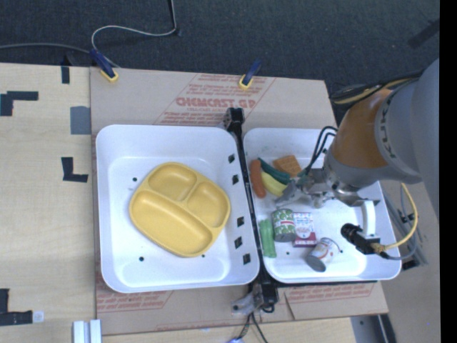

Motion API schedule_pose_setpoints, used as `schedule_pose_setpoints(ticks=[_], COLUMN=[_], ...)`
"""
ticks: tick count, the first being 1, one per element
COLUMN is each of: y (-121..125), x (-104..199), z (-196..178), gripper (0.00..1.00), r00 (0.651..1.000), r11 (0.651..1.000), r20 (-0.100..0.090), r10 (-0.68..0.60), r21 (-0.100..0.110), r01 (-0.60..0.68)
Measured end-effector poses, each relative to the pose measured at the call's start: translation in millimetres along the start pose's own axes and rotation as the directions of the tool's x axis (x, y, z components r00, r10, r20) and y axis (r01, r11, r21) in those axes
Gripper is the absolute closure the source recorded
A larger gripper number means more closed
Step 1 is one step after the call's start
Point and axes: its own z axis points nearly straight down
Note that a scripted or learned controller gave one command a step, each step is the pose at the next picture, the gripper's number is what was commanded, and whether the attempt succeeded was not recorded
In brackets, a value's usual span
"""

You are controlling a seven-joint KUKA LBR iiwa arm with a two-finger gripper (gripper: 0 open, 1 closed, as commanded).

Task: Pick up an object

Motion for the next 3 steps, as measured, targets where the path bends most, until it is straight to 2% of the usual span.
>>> schedule_pose_setpoints(ticks=[1,2,3], y=[0.1,0.0,46.4], x=[0.9,0.9,-4.5], z=[-9.2,-9.1,10.9], gripper=[1.00,0.00,0.00], r00=[1.000,1.000,1.000], r11=[1.000,1.000,1.000], r20=[-0.001,-0.001,-0.001], r10=[-0.001,-0.001,0.000], r21=[0.001,0.001,-0.001], r01=[0.001,0.001,0.000])
